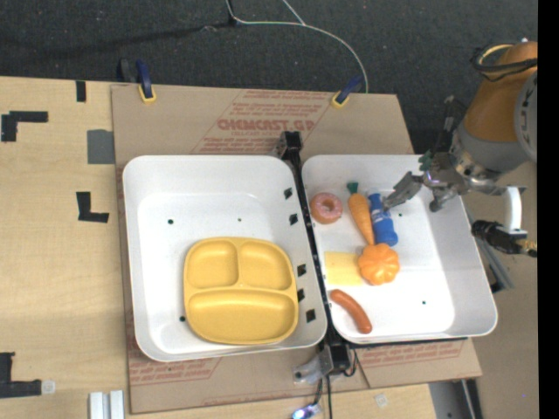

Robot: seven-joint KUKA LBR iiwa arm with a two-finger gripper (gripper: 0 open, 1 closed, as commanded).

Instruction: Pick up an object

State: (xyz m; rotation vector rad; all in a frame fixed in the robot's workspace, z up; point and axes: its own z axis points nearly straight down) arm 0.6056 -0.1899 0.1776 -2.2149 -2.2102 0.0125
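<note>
Tool [410,188] low, angled leftward from wrist

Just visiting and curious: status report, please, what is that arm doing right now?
Pincer over right bin, nothing held. Blue object nearest, beside carrot. Toys crowded together.

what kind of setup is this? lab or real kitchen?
Most likely a robot lab pick-and-place bench, not a kitchen. Two white bins sit on cardboard clamped to the bench, the food is toys such as a plastic carrot and donut, and loose cables run behind.

pink donut [327,208], carrot [362,218], blue block [382,220], orange pumpkin [379,264], sausage [351,311], right bin [454,260]
</note>
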